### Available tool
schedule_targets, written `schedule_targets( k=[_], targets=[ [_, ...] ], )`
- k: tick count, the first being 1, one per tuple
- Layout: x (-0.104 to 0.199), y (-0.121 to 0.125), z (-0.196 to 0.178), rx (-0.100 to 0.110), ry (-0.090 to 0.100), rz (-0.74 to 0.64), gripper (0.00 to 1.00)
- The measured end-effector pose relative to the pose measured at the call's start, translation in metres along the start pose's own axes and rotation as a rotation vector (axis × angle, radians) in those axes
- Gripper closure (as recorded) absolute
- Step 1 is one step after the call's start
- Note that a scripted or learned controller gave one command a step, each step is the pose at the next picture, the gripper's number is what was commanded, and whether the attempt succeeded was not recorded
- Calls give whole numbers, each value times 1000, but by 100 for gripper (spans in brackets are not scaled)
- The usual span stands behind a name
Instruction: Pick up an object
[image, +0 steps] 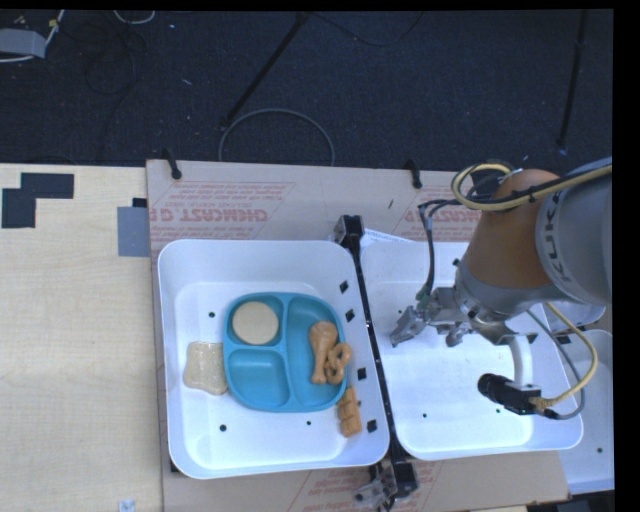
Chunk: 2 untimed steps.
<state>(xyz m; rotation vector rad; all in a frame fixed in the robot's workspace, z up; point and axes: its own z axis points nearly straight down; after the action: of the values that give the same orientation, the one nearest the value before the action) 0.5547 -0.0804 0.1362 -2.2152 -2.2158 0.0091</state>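
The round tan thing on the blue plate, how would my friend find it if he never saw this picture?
Look at the left white bin, where a blue divided tray sits in the middle. In the tray's upper-left compartment lies the round tan disc, like a flat cookie. It is the only smooth circle; the other tan pieces are knobbly or squarish, and sit elsewhere.

A dark carpeted floor (300, 80) is stretching across the top, with thin black cables (275, 125) looping over it. A pale wooden worktop (70, 350) is lying at the left, and a printed cardboard sheet (250, 205) is covering the middle under even light.
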Motion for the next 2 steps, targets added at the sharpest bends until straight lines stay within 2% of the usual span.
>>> schedule_targets(
  k=[1,2],
  targets=[
    [-2,1,-13,-4,-1,7,100],
    [-10,8,-61,-11,-2,6,100]
  ],
)
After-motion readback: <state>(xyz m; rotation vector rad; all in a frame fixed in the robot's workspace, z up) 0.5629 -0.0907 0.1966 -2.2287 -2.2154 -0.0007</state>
